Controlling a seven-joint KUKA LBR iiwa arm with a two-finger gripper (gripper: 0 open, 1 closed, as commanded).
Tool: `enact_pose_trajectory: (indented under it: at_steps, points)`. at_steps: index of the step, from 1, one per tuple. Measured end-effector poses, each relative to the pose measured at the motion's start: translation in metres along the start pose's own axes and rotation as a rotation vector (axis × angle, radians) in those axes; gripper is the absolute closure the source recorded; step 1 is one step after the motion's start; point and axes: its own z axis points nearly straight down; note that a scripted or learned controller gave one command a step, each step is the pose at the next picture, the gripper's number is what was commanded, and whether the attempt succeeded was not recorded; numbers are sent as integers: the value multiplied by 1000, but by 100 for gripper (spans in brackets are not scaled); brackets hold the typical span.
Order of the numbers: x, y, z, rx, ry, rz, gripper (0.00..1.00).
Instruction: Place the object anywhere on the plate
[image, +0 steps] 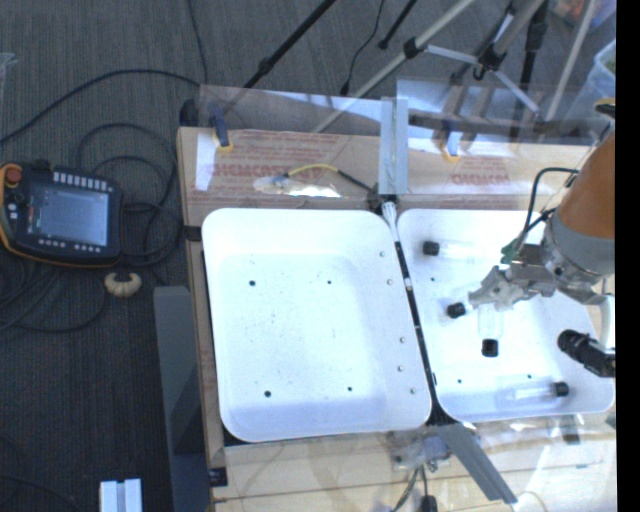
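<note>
Several clear tubes with black caps lie in the right bin (590, 400). One tube (445, 248) rests near the bin's back left corner, and a black cap (456, 310) sits further forward. Another tube (489, 335) stands on end with its cap towards the front. A longer tube (530, 392) lies along the front wall. My gripper (497, 293) hangs over the middle of this bin, just right of the loose cap and just above the upright tube. Nothing can be seen held in it.
The left bin (215, 300) is a wide white tray with a few small dark specks. A clear divider post (396, 150) stands between the bins at the back. A teach pendant (60, 215) lies on the floor to the left.
</note>
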Motion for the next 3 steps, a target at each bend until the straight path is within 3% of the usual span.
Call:
enact_pose_trajectory:
  at_steps: [1, 2, 3]
  points:
    - [57, 0, 65, -9, -9, -52, 100]
    - [82, 3, 40, -27, -11, -49, 100]
    - [164, -21, 17, -1, 3, -338, 100]
